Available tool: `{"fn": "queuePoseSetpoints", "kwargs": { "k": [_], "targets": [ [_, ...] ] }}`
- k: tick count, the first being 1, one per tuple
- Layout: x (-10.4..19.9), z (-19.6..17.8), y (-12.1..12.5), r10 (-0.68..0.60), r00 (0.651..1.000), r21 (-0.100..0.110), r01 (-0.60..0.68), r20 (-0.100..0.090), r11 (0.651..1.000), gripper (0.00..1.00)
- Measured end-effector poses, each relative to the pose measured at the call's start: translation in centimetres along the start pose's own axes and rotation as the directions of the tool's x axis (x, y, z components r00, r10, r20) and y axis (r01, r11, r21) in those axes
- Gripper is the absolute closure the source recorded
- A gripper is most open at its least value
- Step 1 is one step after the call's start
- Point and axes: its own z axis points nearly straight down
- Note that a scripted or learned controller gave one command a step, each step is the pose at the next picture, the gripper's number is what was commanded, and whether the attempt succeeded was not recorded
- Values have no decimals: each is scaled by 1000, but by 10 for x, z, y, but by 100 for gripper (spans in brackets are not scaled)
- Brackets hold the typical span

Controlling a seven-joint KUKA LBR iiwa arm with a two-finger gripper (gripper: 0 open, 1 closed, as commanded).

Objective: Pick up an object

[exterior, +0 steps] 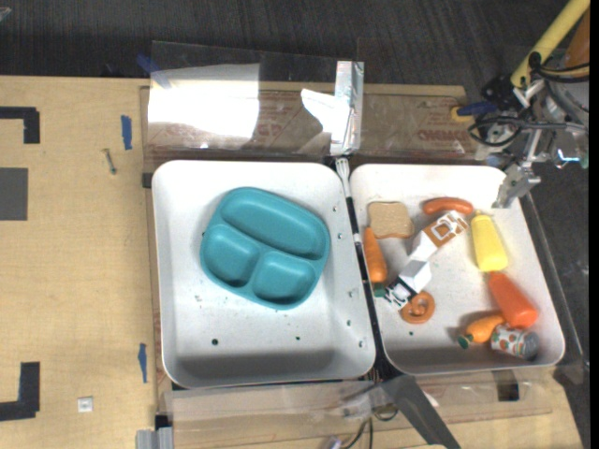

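The right bin (547, 279) holds several toy foods. A tan bread slice (388, 219) lies at its upper left, with an orange carrot (374, 255) against the left wall. Further right are a red-orange sausage (447, 205), a small orange-and-white packet (445, 229) and a yellow piece (488, 242). Lower down lie an orange ring (418, 308), a white bit (412, 274), an orange-red piece (512, 299), a small orange fruit (479, 328) and a printed can (515, 342). My gripper (513, 187) hangs over the bin's upper right corner, apart from all of them.
A teal divided plate (265, 246) lies in the left bin (178, 325). A clear plastic sheet and a foil strip (346, 106) stand behind the bins. Cables and a yellow tube (560, 21) crowd the upper right.
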Motion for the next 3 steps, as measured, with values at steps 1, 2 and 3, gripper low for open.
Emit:
{"fn": "queuePoseSetpoints", "kwargs": {
  "k": [1, 2, 3],
  "targets": [
    [68, 109, -30, 51, 999, -1, -51, -10, 999, 0],
    [115, 163, -29, -52, 999, 1, 52, 3, 999, 0],
    [83, 163, 18, -24, 1000, 0, 24, 6, 1000, 0]
  ]
}}
